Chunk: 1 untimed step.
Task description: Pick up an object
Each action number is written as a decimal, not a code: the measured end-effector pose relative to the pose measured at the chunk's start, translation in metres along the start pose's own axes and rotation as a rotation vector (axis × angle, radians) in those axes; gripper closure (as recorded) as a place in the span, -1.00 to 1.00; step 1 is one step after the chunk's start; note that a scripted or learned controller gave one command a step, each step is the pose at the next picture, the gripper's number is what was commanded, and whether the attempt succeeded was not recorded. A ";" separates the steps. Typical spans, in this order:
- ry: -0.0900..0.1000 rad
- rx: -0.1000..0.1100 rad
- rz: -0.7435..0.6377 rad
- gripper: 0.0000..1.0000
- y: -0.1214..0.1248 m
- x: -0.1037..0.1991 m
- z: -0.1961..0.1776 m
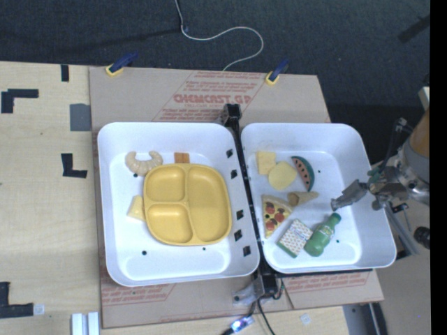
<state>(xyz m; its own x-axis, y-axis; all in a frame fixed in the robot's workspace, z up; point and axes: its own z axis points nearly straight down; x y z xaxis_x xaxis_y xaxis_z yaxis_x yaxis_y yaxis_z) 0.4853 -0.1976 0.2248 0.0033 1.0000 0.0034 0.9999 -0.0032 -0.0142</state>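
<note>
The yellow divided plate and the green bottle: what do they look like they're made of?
The yellow divided plate looks like moulded plastic: one even colour, rounded compartment ridges, a soft sheen rather than a glaze. The green bottle also looks like plastic, slightly glossy, probably a toy given the play-food pieces beside it. The view is too coarse to rule out other materials.

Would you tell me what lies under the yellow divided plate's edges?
A croissant, an orange block and a yellow wedge peek out beside the yellow divided plate; anything beneath it is covered.
</note>
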 end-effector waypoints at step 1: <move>-0.003 -0.012 -0.004 -1.00 0.003 0.000 -0.006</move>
<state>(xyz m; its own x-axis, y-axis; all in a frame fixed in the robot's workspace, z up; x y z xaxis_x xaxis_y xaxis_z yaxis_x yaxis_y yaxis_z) 0.4881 -0.1973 0.2311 -0.0008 1.0000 0.0004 1.0000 0.0008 -0.0021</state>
